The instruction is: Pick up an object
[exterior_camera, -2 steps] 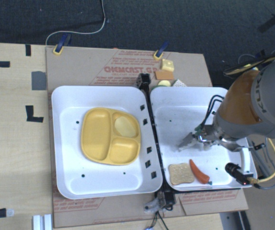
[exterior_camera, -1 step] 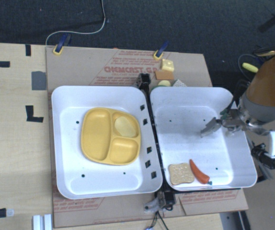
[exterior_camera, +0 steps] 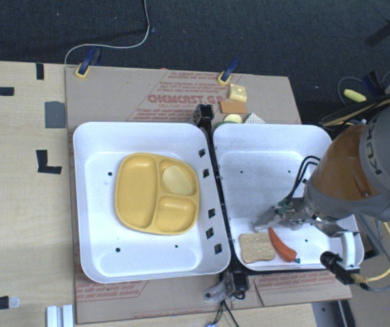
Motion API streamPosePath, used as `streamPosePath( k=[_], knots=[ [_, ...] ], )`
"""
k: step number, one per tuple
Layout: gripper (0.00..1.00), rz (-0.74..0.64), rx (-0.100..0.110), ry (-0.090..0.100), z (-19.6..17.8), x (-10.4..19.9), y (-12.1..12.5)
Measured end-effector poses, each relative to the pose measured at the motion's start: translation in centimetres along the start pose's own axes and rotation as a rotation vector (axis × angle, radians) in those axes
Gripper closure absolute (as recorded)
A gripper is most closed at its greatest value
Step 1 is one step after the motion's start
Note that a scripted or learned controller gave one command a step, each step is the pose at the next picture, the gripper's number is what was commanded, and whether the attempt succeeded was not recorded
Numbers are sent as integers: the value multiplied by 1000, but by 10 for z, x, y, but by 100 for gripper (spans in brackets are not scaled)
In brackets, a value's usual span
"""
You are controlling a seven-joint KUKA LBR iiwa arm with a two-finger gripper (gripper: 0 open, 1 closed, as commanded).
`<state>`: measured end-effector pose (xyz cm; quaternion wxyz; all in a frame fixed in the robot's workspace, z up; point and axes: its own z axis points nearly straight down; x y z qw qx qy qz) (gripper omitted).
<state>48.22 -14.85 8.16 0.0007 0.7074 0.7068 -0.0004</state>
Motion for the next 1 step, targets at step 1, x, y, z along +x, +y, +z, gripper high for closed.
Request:
streamPosePath(
  k=[1],
  knots=[
    [0, 3, -7, -5, -108, -62, 2]
  ],
)
